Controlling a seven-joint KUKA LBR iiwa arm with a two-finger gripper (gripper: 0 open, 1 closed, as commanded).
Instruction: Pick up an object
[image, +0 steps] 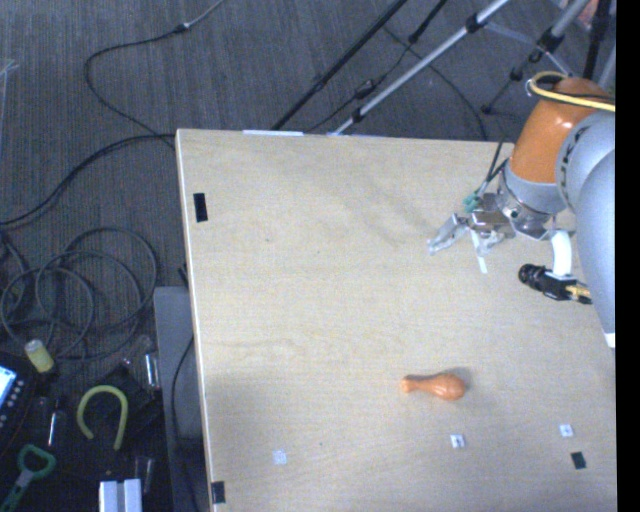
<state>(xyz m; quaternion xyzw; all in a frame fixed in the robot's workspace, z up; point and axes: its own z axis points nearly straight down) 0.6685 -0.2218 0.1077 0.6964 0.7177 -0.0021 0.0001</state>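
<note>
Claw (462, 238) at 2 o'clock over tabletop (300, 300), fingers spread, holding nothing; orange pear-shaped object (436, 386) lies at 5 o'clock, well apart; risk: rounded body rolls off fingertips if descent lands off-centre.

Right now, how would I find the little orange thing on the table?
Start at the big pale wooden table and go to its near edge, right of the middle. There lies the orange thing, shaped like a small pear or balloon, well below the pincer. The bits near it are tiny squares.
</note>
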